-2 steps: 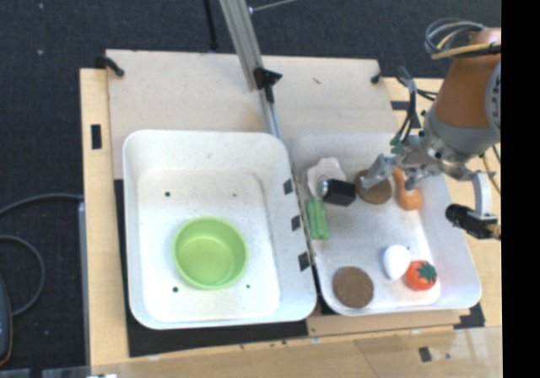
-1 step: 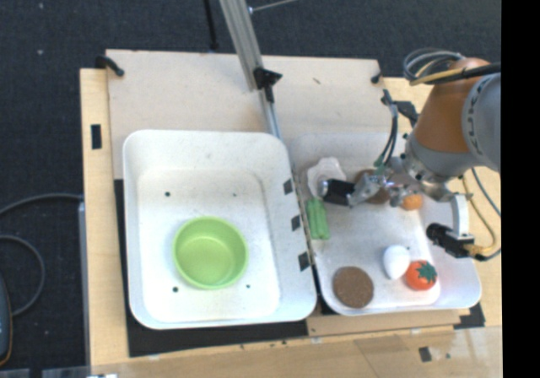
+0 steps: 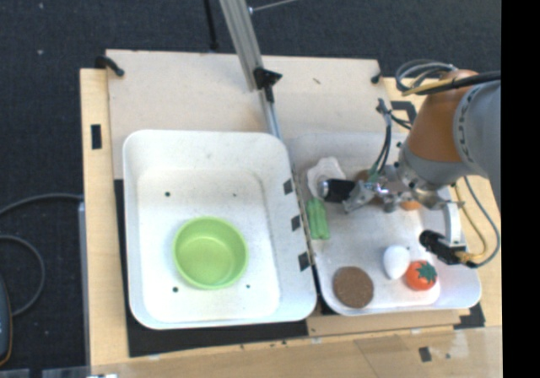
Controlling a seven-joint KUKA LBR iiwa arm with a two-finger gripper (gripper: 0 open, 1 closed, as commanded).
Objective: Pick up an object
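From above and at a slant, a pale bench [image 3: 211,89] carries two shallow white bins side by side, with dark floor around it.

The left bin [image 3: 143,153] holds a lime-green bowl [image 3: 210,251], upright, in its near half; bare white floor lies all around the bowl.

The right bin [image 3: 364,237] is partly covered. The grey arm with its orange band [image 3: 432,127] enters from the right and hides the bin's far right corner. The gripper [image 3: 351,197] sits low over the far left part of this bin, pointing left. Whether it is open or closed is too small and cluttered to make out. Just at its tip is a small black thing [image 3: 336,190]; I cannot tell if it is gripped or merely touching. Behind that lies a pale crumpled thing [image 3: 321,172], its outline blending into the white bin.

A green oblong piece [image 3: 318,218] lies along the right bin's left wall, close under the gripper. Along the near edge, well apart from the gripper, sit a brown round disc [image 3: 353,286], a white egg-shaped piece [image 3: 394,261] and a red fruit with a green top [image 3: 421,275], the last two nearly touching. Bare floor shows in the middle of the bin between them and the gripper.

A grey metal rail [image 3: 238,22] slants down from the top edge, where it is cut off, toward the bins' shared far corner.
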